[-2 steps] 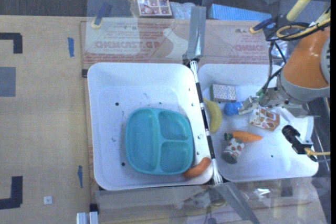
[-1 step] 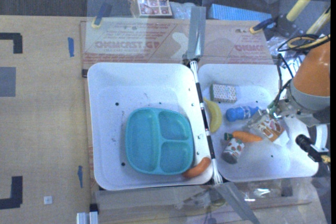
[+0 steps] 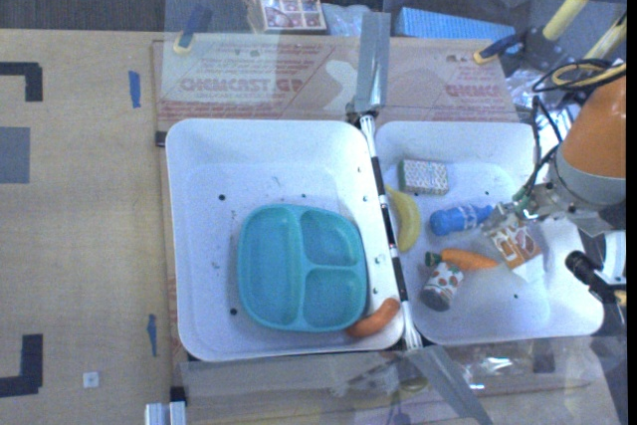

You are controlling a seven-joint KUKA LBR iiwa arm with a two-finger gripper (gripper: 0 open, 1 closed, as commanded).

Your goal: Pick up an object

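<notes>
Reaching in from the right with the claw (image 3: 522, 206) low over the right bin (image 3: 557, 314), just beside the cap end of the blue bottle (image 3: 460, 217) and right above the small carton (image 3: 516, 246). Cannot tell from this slant whether apart or together; nothing visibly clamped, so best treated as not yet holding. Likeliest targets, judging by nearness: the bottle, lying on its side mid-bin, or the carton, flat on the bin floor just below it. Choose one and commit. For the bottle, turn the wrist to close across the narrow body, not along its length, and centre over the middle to guard against rolling or a tip-out. For the carton, come straight down and pinch the short sides, minding the low profile against the floor. Keep clear of the carrot (image 3: 468, 260) and the little can (image 3: 443, 284) just to the left, both close enough to be nudged. Leave alone the banana (image 3: 403, 217) along the inner wall, the patterned block (image 3: 425, 176) behind it, and the teal tray (image 3: 300, 267) in the left bin (image 3: 199, 154). Lift slowly and check for a real hold before clearing the rim.
</notes>
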